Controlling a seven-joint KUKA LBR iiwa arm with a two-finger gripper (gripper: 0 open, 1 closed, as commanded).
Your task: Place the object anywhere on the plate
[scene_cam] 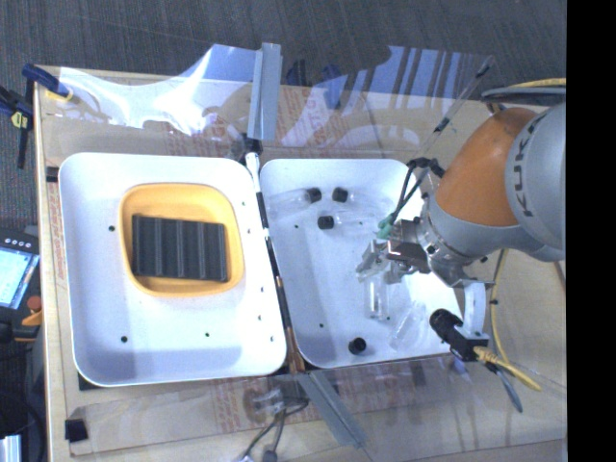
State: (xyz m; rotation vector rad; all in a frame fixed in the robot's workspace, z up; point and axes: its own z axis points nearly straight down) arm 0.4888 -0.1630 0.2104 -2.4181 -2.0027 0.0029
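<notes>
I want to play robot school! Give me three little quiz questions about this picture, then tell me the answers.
1. True or false: the yellow plate sits in the left bin.
2. Which bin is the gripper over? A) left bin B) right bin C) neither
3. Fill in: the ridged block resting on the plate is dark ____.

Key: 1 true; 2 B; 3 grey.
</notes>
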